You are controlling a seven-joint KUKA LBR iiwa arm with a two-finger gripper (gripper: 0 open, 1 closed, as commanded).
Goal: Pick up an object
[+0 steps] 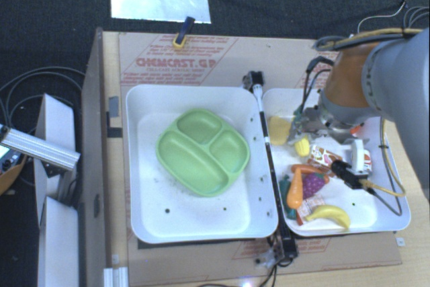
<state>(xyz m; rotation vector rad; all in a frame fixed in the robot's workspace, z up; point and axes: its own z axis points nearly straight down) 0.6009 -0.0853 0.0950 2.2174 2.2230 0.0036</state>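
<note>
"CHEMCAST GP" on brown bench sheet [176, 50]

Lt-green plate [203, 151] w/ three sections sits in the white left bin [148, 212]. Right of plate, in the white right bin [396, 208]: yellow banana [329, 214], purple grapes [312, 184], orange carrot [295, 192], pale yellow block [279, 128]. Arm [396, 74] grey w/ orange band. Desk [188, 54] tan w/ red print.

Robotics lab: bench [201, 57], loose cables [27, 87].

Glossy green plastic plate [203, 152], smooth white plastic bins [151, 215], matt printed cardboard [181, 60]
</note>
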